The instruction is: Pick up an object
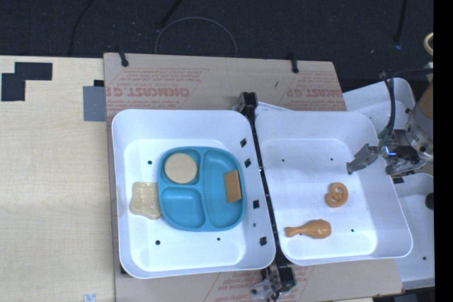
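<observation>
Two white bins sit side by side on the bench. The left bin holds a blue divided tray, which carries a round tan cookie in its far-left compartment and a brown slice in its right one. A pale piece of bread lies on the bin floor, touching the tray's left edge.

The right bin holds two loose things: a drumstick near the front edge and a small pretzel just beyond it, toward the right.

The gripper hangs over the right bin's right rim, one grey finger pointing in toward the bin floor. Whether the claw is spread or clenched cannot be told here; nothing shows between its fingers.

By the look of it, the task is barely begun: nothing has been lifted, and every object rests in its bin. The pretzel lies closest to the claw, so it seems the likeliest target. Reaching, closing and lifting are all left.
</observation>
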You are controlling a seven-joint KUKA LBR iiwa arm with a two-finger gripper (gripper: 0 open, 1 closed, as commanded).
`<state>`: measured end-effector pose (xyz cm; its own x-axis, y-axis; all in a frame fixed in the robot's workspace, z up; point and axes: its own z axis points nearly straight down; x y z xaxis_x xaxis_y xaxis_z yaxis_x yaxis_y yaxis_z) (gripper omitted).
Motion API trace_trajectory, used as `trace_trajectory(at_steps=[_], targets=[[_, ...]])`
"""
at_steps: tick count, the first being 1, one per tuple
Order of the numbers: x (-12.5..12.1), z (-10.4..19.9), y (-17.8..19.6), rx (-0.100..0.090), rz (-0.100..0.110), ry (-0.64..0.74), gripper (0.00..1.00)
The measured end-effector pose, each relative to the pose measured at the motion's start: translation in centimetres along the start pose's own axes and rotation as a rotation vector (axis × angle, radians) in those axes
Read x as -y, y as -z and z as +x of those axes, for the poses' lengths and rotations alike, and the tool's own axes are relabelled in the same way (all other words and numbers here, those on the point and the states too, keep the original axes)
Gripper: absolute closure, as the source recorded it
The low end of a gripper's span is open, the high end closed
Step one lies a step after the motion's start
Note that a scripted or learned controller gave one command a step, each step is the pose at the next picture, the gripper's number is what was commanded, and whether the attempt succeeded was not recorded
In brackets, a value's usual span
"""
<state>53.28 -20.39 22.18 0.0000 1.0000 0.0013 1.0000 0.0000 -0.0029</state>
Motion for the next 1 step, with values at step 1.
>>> trace_trajectory(at_steps=[1], targets=[[0.24,0.36,-6.42,-0.002,0.006,0.000,0.00]])
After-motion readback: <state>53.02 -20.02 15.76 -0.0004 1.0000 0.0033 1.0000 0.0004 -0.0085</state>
